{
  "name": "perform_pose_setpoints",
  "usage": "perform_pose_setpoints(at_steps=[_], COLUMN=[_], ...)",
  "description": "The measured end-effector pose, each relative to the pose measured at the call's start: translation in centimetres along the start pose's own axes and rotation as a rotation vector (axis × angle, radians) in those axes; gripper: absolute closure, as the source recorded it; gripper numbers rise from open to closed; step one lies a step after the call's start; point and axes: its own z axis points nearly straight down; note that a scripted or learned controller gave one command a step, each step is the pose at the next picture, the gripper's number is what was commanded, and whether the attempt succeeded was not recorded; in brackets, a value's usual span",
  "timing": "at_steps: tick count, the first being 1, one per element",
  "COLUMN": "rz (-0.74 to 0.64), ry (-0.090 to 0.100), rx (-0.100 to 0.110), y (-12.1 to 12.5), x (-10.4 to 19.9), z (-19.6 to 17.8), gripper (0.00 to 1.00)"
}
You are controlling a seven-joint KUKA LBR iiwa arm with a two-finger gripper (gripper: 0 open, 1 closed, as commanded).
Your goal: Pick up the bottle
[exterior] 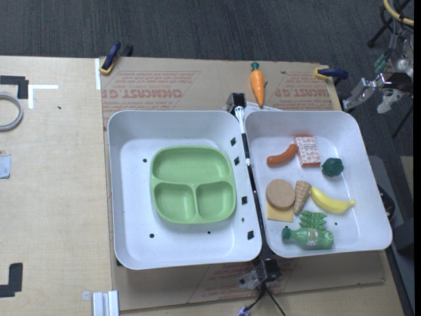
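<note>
The bottle [308, 237] is green with a label and lies on its side near the front edge of the right bin [368, 176], just below a green pea pod [314, 219]. My gripper [370, 89] hangs at the upper right, outside the bins and beyond the right bin's far right corner. It is well away from the bottle, and nothing shows in it.
The right bin also holds a banana [332, 201], a cone [301, 195], a round cookie [281, 191] on a cheese slice, a sausage [283, 155], a red box [307, 151] and broccoli [333, 167]. A green divided plate [194, 184] lies in the left bin. A carrot [256, 84] rests behind the bins.
</note>
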Motion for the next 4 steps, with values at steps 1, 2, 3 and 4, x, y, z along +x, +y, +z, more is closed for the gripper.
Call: perform_pose_setpoints(at_steps=[1, 2, 3, 4], rz=[-0.003, -0.100, 0.090, 0.002], ry=[-0.002, 0.000, 0.001, -0.001], rx=[-0.001, 0.001, 0.002, -0.001], y=[0.1, -5.9, -7.9, -11.8], x=[0.0, 5.7, 5.7, -0.3], z=[-1.0, -0.7, 1.2, -3.3], gripper=[1.00, 1.00, 1.00, 1.00])
